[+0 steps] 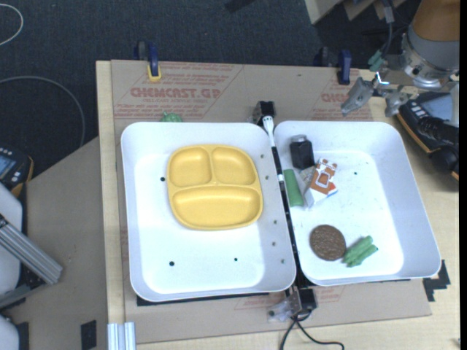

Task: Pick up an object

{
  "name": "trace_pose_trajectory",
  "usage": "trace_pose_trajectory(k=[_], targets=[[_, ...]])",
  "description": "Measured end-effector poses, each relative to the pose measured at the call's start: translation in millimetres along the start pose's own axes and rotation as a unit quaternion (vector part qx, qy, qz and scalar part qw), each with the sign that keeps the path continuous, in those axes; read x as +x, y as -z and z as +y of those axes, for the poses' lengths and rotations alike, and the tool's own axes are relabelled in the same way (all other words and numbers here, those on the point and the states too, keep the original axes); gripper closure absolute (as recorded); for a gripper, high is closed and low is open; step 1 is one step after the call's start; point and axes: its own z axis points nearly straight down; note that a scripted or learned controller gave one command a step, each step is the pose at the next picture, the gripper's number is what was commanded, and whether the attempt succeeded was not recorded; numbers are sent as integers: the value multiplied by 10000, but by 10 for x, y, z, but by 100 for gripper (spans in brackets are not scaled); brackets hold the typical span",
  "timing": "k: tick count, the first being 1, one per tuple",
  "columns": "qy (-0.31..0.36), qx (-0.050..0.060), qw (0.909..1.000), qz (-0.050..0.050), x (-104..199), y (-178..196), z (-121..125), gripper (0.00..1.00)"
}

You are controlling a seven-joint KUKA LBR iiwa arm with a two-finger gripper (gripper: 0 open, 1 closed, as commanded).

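The right bin (408, 195) holds a black block (301, 152), a green bar (292, 187), an orange and white packet (323, 179), a brown round disc (327, 242) and a green ridged piece (360, 251). My gripper (375, 99) hangs above the bench just beyond the right bin's far rim. It is open, its two grey fingers (355, 96) spread apart with nothing between them. All the objects lie in the bin, well below and to the left of the gripper.
A yellow divided plate (214, 186) lies in the left bin (146, 217). Blue clamps (152, 58) stand at the board's far edge. Dark equipment (430, 126) sits to the right of the right bin, under the arm.
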Motion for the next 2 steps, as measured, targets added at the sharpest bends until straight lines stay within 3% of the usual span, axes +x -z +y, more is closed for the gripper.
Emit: trace_pose_trajectory(k=[1,2], targets=[[41,57,10000,25,1052,-586,-439,0],[0,-6,10000,3,986,-439,-405,100]])
